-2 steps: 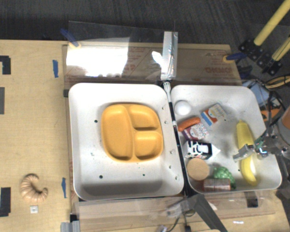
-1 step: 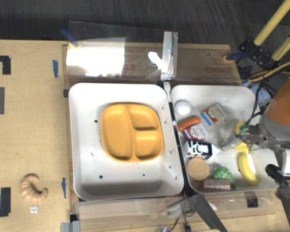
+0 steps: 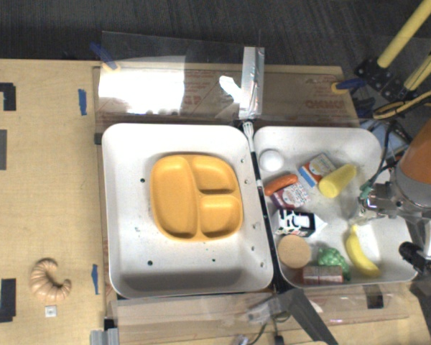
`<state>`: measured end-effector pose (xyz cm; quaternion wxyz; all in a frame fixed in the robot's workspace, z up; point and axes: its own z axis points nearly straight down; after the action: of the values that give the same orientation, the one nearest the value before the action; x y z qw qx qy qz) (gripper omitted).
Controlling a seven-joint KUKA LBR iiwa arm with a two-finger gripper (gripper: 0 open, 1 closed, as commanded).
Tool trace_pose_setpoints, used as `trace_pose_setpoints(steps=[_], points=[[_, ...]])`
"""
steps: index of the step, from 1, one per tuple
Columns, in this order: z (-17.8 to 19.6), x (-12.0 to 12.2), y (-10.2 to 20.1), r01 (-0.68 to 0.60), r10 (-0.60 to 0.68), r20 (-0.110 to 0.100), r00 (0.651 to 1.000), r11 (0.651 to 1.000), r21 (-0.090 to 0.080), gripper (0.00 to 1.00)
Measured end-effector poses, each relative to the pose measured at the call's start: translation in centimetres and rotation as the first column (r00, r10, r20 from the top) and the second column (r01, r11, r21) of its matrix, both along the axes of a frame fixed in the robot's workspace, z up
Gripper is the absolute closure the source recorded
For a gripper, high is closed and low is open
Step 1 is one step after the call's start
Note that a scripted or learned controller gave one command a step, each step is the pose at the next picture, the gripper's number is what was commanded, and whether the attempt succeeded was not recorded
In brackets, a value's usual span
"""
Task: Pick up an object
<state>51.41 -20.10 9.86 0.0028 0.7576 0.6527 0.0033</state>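
Observation:
The right bin (image 3: 359,141) holds several small objects. Among them are a banana (image 3: 360,251), a yellow cylinder (image 3: 336,180), a red and white carton (image 3: 316,167), an orange carrot-like piece (image 3: 280,185), a white round lid (image 3: 271,161), a black and white packet (image 3: 295,222), a tan disc (image 3: 294,251), a green lump (image 3: 332,256) and a brown box (image 3: 322,272). My gripper (image 3: 373,204) hangs over the bin's right side, just above the banana's upper end and right of the yellow cylinder. Nothing shows held in it.
A yellow divided plate (image 3: 196,196) lies in the left bin (image 3: 122,192). A tan curled toy (image 3: 50,279) rests on the bench at the lower left. Clear plastic sheeting (image 3: 172,85) and a foil strip (image 3: 252,77) stand behind the bins. Yellow poles and cables (image 3: 402,42) crowd the upper right.

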Motion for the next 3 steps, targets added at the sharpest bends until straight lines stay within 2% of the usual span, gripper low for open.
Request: trace_pose_setpoints(steps=[1,2,3], points=[[-0.1,0.0,0.1,-0.002,0.002,-0.001,1.000,1.000,0.002,0.00],[-1.2,6.6,2.2,0.034,-0.034,-0.004,0.999,0.999,-0.001,0.00],[-1.3,11.1,2.4,0.124,-0.124,-0.044,0.991,0.992,0.000,0.00]])
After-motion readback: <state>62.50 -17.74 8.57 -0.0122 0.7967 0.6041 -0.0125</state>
